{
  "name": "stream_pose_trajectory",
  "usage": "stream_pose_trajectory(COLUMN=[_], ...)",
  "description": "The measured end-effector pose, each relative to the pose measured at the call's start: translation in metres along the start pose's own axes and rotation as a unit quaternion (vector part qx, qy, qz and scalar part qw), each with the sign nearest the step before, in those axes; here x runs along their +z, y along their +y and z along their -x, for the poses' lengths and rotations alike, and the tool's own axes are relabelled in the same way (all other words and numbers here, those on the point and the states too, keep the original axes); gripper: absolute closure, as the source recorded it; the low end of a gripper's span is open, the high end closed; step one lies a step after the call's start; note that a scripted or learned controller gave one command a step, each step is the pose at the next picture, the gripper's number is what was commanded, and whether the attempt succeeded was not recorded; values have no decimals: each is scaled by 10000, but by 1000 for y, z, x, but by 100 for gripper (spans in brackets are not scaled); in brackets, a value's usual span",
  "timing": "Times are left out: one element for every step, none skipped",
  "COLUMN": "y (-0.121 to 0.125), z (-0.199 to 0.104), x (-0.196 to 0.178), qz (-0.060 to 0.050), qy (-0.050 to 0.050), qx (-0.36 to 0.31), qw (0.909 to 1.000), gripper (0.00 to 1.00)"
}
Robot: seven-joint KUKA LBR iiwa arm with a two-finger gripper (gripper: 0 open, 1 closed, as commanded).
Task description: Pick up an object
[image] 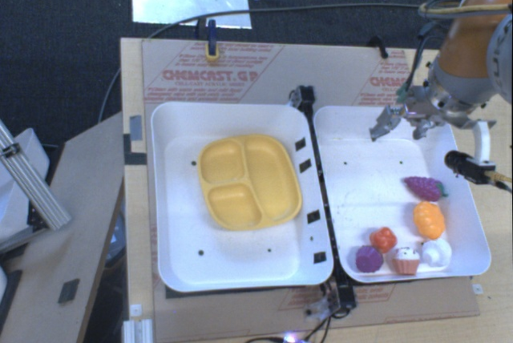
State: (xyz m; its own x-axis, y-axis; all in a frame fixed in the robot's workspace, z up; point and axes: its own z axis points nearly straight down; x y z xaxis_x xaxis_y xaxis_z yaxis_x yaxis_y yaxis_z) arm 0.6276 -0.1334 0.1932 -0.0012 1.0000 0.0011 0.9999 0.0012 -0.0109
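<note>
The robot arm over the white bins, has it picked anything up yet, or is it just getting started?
It looks like an early stage. Nothing looks done yet: the toy foods, among them the purple grapes and the orange fruit, all lie in the right bin. In hand: the hand hangs over that bin's far end, apart from the toys. Left: reaching one, gripping and lifting it.
</note>
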Motion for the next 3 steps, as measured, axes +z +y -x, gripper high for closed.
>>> stream_pose_trajectory(y=[3, 4, 4], z=[0, 8, 7], x=[-8, 37, 99], qz=[62, 54, 50], qy=[-8, -10, -6], qx=[-11, -1, 0], qw=[10000, 10000, 10000], gripper=[0, 0, 0])
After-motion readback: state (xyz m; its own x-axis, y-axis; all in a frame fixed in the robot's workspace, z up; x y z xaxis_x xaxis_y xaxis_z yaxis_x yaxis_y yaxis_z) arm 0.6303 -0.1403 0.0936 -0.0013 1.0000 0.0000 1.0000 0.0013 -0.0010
